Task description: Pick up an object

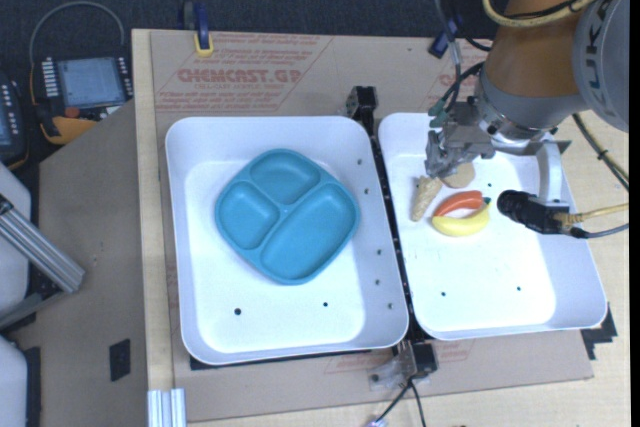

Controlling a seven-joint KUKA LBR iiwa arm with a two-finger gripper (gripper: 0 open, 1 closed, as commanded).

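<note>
**Pincer low in right bin, over a tan object near the far wall**

Right bin (520, 310): the near half of its floor is bare and open; the objects cluster in the far half, toward the divider between bins. The pincer (443, 165) is down at the far-left part of this bin, close to the far wall. Finger spread: cannot tell, the wrist hides it. Directly under it lies a tan rounded object (460, 176), partly covered. Just beside it, a pale cone-like piece (425, 200) points toward the divider. Near these sits a yellow and orange toy fruit (461, 214). Left bin (200, 315) carries a blue divided plate (287, 214), with a bare floor margin around it.
</note>
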